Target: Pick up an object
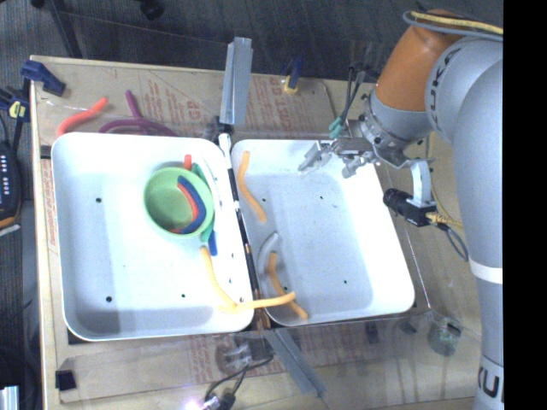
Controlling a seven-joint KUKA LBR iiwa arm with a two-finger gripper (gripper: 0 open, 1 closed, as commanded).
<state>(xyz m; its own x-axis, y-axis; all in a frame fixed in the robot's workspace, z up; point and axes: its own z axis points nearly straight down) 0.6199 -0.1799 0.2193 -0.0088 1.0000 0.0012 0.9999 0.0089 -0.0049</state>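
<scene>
My gripper (330, 163) hangs over the far edge of the right bin (342, 254), its two fingers spread open with nothing between them. An orange strip (247, 190) lies along that bin's left wall, well left of the gripper. Further toward the front are a grey curved piece (267, 248) and a short orange piece (274, 273). In the left bin (102, 263) a green bowl (175, 202) holds a blue curved piece (199, 200) and red bits. A yellow strip (220, 289) runs from the left bin over the divider into the right bin's front corner.
A grey bar (236, 79) stands behind the bins at the divider. A red tool (81, 116) and a purple cable (137, 125) lie on the bench behind the left bin, and a blue clip (294, 71) lies behind the right one.
</scene>
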